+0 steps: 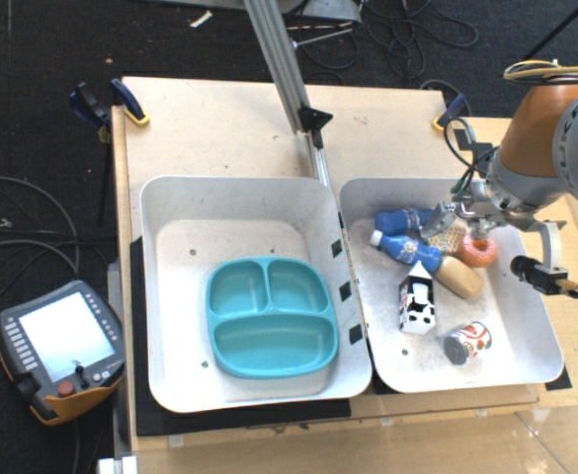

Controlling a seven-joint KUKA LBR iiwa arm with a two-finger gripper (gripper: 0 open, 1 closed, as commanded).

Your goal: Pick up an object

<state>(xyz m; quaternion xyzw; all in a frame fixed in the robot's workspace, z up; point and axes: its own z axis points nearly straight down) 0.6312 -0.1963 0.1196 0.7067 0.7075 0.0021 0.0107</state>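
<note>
In the camera view, the end effector hung low over the right bin, above a cluster of a blue bottle, a pink ring and a tan block. Whether it gripped anything could not be told. A teal divided tray lay in the left bin.

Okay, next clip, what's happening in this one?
The grey arm reaches into the right bin, its claw low over a cluster of small items: a blue bottle, a pink ring, a tan piece. Nothing is visibly held. A cow-patterned carton lies nearby. The left bin holds a teal divided tray.
</note>
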